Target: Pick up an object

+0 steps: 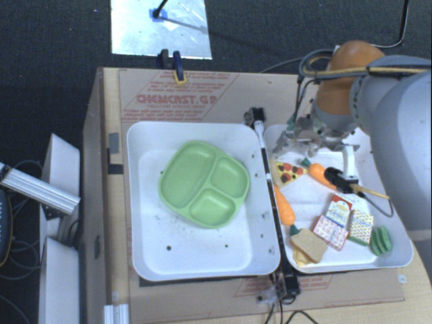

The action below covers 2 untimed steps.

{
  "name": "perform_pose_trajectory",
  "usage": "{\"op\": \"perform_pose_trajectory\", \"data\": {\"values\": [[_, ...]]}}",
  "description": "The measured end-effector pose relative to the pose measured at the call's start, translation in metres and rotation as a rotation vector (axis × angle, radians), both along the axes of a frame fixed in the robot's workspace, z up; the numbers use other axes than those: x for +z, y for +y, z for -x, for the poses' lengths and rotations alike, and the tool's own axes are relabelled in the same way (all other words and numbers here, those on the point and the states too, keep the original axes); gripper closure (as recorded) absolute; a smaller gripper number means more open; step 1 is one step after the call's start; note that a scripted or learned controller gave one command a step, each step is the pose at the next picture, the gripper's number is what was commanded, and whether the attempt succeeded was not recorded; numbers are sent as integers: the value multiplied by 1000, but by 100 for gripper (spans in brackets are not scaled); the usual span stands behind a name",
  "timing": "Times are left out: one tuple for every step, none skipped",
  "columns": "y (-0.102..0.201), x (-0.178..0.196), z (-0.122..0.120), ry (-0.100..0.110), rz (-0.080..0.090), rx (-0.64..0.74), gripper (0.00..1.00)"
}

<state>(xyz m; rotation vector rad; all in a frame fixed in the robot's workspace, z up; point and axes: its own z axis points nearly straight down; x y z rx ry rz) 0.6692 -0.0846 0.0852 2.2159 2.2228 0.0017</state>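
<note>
Several light, rigid toy foods fill the right bin (402, 252), and we judge the carrot (285, 208) by its left wall grippable across its narrow middle, though the gripper's (307, 142) state we cannot tell.

Smooth matt green plastic plate (204, 183), glossy white plastic bins (145, 248), printed brown cardboard (177, 100) beneath

Arm (398, 106) cut off right — hides bin (337, 262) corner

Bright, even overhead light washes my bench; both white bins (202, 265) nearly blow out. Glare flares off the foil sheet (160, 19). My arm (398, 113) looms soft, slightly blurred, casting faint shadows.
</note>
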Motion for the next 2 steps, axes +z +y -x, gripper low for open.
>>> {"op": "perform_pose_trajectory", "data": {"values": [[-12,0,0,0,0,-2,0],[-2,0,0,1,0,1,0]]}}
